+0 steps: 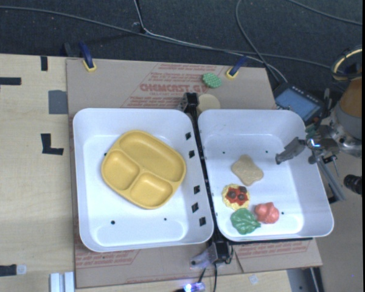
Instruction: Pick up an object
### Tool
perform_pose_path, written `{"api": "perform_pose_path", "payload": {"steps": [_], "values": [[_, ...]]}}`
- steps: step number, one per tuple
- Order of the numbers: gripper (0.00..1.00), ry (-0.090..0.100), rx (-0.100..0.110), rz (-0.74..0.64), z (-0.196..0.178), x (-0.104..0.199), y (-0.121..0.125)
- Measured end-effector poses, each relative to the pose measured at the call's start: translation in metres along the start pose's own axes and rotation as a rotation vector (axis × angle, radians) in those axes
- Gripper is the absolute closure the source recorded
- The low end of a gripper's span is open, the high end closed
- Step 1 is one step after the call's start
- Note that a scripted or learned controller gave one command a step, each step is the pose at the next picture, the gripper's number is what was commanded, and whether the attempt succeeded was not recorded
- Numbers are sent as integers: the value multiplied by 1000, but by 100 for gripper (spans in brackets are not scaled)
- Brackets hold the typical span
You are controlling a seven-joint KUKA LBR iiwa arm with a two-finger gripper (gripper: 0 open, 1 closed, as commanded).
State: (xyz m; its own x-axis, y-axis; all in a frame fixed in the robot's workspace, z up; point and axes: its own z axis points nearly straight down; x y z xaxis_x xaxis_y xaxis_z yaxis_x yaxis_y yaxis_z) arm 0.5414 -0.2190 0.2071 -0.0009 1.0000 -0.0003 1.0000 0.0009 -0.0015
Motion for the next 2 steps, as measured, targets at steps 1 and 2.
{"api": "perform_pose_path", "payload": {"steps": [1, 2], "values": [[0, 0, 3, 0, 45, 6, 1], [0, 1, 5, 1, 102, 2, -9]]}}
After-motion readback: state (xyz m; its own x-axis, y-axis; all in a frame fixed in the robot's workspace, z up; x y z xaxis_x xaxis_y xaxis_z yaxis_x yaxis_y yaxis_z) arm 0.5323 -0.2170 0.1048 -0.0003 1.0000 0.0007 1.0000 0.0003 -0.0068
